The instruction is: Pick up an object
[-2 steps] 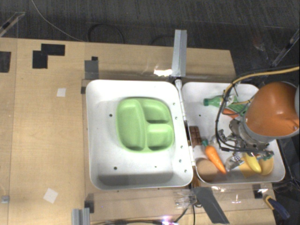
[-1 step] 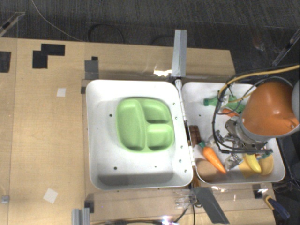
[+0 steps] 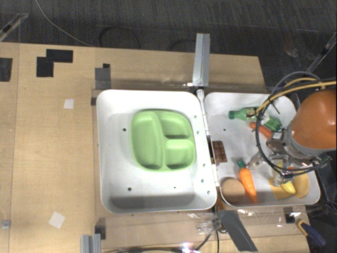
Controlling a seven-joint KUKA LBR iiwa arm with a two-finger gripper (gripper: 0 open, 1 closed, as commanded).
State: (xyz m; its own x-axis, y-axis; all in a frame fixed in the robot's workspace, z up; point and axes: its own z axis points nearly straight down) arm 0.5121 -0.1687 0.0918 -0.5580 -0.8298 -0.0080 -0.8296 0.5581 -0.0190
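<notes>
No legible text, label, brand or number on anything

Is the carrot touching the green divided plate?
Apart. The camera view shows the carrot in the right bin, the green divided plate in the left bin.

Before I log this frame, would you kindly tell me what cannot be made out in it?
- The claw: the arm's orange band and cables cover it in the camera view, so its state is unreadable.
- The yellow item in the right bin: partly under the arm, identity unclear.
- The green bottle and the red and green item: small, crossed by cables.
- The brown item by the divider: too small to name.
</notes>
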